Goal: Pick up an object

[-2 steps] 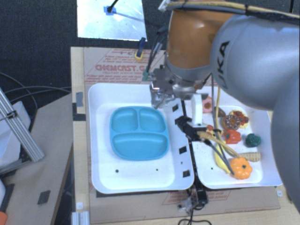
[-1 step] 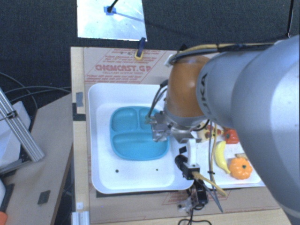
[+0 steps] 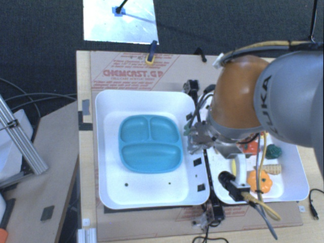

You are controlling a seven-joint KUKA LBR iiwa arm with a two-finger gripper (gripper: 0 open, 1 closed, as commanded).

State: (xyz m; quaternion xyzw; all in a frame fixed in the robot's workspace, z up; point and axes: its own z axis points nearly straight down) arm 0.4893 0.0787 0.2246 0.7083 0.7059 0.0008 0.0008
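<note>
My gripper (image 3: 201, 142) hangs under the orange wrist band, over the left edge of the right bin (image 3: 301, 182), close to the divide between the two bins. Most of it is covered by the wrist. Loose items lie in the right bin beside it: an orange pumpkin-like toy (image 3: 260, 181), a red-orange piece (image 3: 250, 148), a dark green piece (image 3: 274, 151), a yellow piece (image 3: 234, 165) and a beige ridged piece (image 3: 273, 169). I see nothing between the gripper's tips.
The left bin (image 3: 111, 186) holds a blue divided plate (image 3: 150, 144) near its middle. The arm covers much of the right bin. Both bins rest on a cardboard sheet (image 3: 134, 70); a shiny metal sheet (image 3: 119, 15) lies beyond it.
</note>
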